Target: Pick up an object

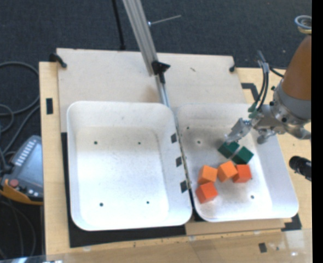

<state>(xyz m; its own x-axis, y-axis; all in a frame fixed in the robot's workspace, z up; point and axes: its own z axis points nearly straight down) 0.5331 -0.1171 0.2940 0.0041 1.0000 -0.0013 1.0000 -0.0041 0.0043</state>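
In the right bin (271,199) the gripper (248,131) hangs low over the upper middle of the floor, reached in from the right on the grey arm (293,100) with its orange band. One pale finger (239,129) slants down and left toward the green blocks; how wide the hand stands, and whether anything sits between its fingers, I cannot tell from this angle.

Just below and left of that finger lies a dark green block (228,148), and touching it on the lower right is a second green block (243,155). Whether the finger touches the first green block cannot be told. Below the green pair, still in the right bin, four orange blocks cluster near the middle of the floor: one (208,174) toward the bin's left wall, one (226,171) beside it, one (242,173) further right, and a redder one (206,192) lowest of all, close to the left wall. The three upper ones sit in a row, touching or nearly so.

Left of the right bin, sharing the middle divide, is the left bin (74,147). A metal pole (142,32) slants up from the bench behind where the two bins meet.
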